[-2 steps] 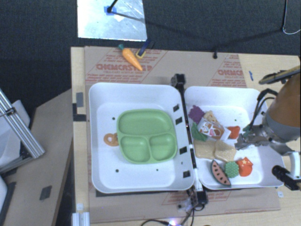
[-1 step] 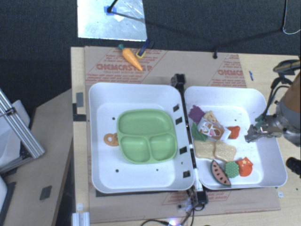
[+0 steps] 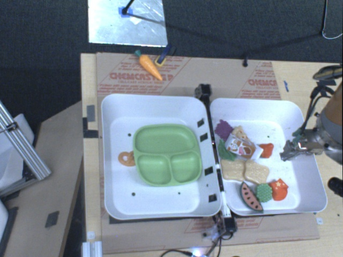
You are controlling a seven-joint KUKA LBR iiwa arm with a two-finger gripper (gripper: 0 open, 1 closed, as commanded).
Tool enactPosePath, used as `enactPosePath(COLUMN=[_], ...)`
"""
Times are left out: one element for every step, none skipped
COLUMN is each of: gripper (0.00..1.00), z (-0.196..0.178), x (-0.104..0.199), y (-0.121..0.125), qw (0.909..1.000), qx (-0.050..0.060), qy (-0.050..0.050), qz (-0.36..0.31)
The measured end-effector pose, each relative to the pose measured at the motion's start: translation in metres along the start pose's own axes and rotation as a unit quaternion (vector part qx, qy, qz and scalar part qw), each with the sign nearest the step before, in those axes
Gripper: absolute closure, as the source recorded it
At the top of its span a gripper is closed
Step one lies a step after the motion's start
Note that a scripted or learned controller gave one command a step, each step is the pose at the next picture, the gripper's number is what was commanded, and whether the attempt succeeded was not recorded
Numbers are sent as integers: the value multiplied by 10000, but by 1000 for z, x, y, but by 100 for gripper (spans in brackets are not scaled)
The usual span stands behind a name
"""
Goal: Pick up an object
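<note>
- Camera view: the arm's grey two-finger claw [image 3: 288, 151] hangs low over the right-hand edge of the right shallow white bin [image 3: 305, 170]; its dark tips are too small and blurred for me to tell how far apart they stand, and I see nothing between them.
- Just to the claw's left lies a small red toy piece [image 3: 266, 150], near it but apart from it.
- Further left sits a crinkly printed snack packet [image 3: 242, 146], with a purple toy grape cluster [image 3: 223, 127] beyond it, close to the divider between the bins.
- Below and to the left of the claw, two pale tan cracker-like squares [image 3: 245, 171] lie side by side.
- Lower still, a watermelon slice toy [image 3: 250, 196], a green knobbly toy [image 3: 263, 192] and an orange-red toy [image 3: 278, 189] crowd the bin's near edge.
- Well to the claw's left, the left shallow white bin [image 3: 115, 197] holds a light green three-compartment plastic tray [image 3: 167, 154], with a small brown pretzel-shaped ring [image 3: 127, 158] touching its far side.
- Far up and left of the claw, an orange toy carrot [image 3: 149, 66] rests on the cardboard outside both bins.
</note>
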State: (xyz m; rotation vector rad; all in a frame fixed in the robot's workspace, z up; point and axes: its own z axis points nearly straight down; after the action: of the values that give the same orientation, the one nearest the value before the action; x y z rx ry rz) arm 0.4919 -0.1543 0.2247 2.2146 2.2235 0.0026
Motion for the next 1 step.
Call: enactPosePath(gripper=[100], z=[2], x=[41], y=[15], qw=[10000], qx=[2], qy=[7], qz=[-21])
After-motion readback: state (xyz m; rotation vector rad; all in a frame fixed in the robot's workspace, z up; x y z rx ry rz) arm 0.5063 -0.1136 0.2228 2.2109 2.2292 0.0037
